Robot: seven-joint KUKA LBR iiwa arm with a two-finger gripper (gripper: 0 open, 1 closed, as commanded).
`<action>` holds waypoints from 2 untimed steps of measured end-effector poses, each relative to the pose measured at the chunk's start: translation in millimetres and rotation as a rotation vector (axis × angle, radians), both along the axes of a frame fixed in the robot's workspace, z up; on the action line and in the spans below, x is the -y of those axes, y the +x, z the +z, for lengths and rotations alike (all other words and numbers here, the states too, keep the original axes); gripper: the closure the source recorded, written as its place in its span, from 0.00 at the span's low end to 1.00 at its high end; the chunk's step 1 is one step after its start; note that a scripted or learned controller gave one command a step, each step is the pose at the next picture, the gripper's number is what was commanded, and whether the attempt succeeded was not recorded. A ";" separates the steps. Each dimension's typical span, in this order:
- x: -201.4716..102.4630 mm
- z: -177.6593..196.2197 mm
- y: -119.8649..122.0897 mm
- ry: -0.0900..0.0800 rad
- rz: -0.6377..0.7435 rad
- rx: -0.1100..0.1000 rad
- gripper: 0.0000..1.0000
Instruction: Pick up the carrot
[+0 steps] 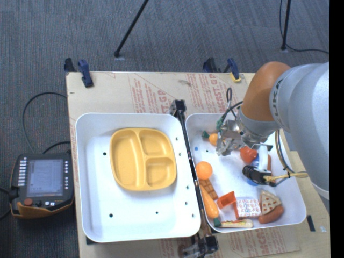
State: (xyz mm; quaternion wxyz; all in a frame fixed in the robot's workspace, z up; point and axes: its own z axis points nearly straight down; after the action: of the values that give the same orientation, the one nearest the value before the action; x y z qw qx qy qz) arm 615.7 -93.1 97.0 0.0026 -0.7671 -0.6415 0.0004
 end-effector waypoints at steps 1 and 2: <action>-10.5 -9.9 -15.5 -0.001 -0.147 0.000 1.00; -10.4 -9.8 -15.4 -0.002 -0.147 0.000 0.00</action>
State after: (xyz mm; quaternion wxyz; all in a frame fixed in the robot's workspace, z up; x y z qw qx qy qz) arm 600.3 -82.7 87.2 0.0020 -0.8121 -0.5836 0.0007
